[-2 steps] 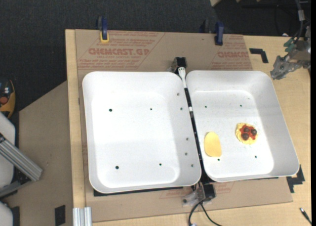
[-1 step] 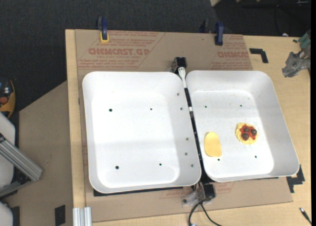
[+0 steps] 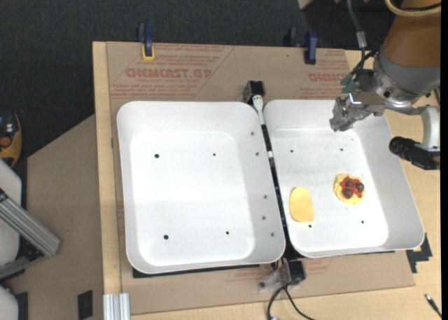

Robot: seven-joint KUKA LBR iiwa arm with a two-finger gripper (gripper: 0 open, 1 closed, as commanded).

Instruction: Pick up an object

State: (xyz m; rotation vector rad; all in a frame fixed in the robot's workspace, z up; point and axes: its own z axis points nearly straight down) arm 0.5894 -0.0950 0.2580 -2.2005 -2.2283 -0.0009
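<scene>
Hovering over the far right corner of the right bin [image 3: 392,192], your gripper [image 3: 341,122] hangs on the grey arm [image 3: 413,38] with its orange band; whether it is spread or closed you cannot tell at this slant, and nothing shows in its grasp. Look nearer the camera and you find two objects on the same bin's floor: a small round yellow piece topped with red and dark bits [image 3: 349,188], well apart from the gripper, and just left of it a plain pale-yellow oval piece [image 3: 302,204]. Beside them sits your left bin [image 3: 133,171], both bins resting on a brown board [image 3: 210,66] held by blue clamps [image 3: 146,37].
</scene>
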